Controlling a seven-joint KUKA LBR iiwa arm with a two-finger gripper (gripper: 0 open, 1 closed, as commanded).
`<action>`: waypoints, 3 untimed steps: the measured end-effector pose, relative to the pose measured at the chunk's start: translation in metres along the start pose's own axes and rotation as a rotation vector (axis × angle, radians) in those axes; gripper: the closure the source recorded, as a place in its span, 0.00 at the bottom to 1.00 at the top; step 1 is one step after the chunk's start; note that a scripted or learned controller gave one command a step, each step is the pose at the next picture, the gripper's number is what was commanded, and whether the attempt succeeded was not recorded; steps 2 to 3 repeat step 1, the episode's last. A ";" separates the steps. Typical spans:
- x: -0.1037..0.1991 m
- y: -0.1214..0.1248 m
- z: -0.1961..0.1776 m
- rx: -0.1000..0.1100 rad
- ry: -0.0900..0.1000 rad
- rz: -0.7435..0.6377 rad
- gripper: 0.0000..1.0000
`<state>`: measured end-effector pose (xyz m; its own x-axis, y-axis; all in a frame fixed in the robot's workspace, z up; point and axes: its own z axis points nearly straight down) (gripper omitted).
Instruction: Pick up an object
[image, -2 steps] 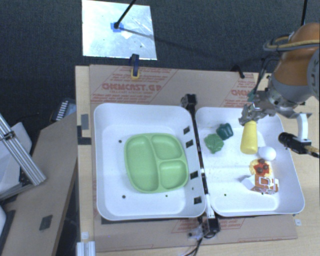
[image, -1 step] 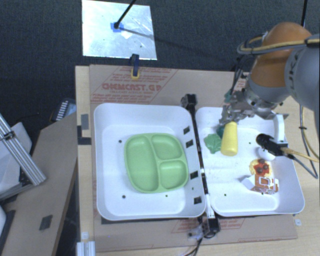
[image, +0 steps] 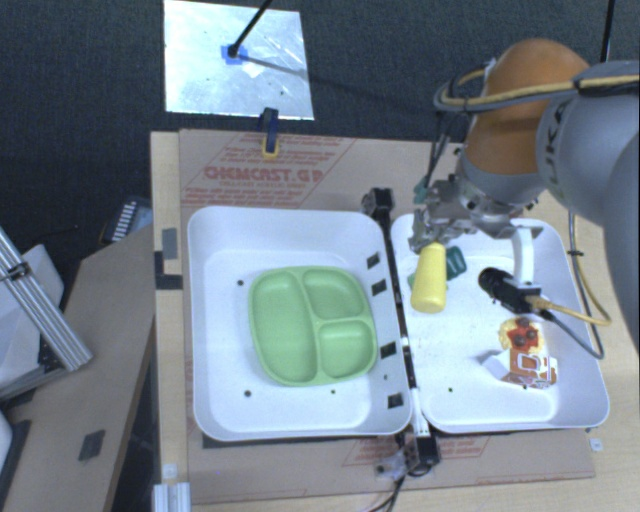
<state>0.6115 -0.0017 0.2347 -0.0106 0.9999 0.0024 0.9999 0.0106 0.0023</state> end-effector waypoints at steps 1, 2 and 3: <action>0.064 -0.002 0.004 0.001 0.001 -0.001 1.00; 0.064 -0.002 0.004 0.001 0.001 -0.001 1.00; 0.064 -0.002 0.004 0.001 0.001 -0.001 1.00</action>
